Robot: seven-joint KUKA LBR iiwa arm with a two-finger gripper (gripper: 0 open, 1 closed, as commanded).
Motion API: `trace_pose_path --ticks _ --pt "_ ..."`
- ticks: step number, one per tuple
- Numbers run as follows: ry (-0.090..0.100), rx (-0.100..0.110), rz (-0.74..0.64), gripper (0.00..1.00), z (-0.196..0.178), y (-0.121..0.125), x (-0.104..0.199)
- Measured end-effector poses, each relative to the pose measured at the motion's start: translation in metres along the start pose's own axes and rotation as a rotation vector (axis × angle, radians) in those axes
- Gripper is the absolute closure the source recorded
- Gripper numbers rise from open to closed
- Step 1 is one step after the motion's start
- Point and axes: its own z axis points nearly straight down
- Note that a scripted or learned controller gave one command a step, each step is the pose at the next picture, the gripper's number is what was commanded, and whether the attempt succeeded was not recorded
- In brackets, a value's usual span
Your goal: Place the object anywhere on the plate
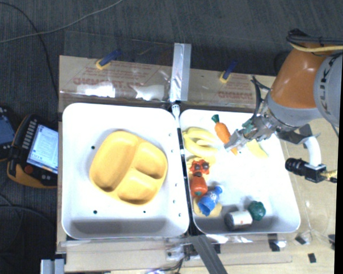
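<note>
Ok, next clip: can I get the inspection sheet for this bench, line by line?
Surface: two white bins side by side, left bin and right bin, on a bench.
Job's things: yellow divided plate in the left bin, nothing on it; carrot in the right bin beside the gripper.
Clutter: bananas, red toy, blue toy, grey can, green piece, all in the right bin.
Grippers: gripper low over the right bin; jaws unclear.
Cables: black cables on the floor.
Surroundings: handheld controller left of the bench.
</note>
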Motion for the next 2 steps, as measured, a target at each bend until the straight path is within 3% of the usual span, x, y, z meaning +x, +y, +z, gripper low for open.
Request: trace_pose_path --ticks 1,2 --pt "-0.003 0.002 -0.167 1.0 0.009 -0.031 -0.011" --pt "-0.001 0.002 -0.346 1.0 0.019 -0.029 0.061"
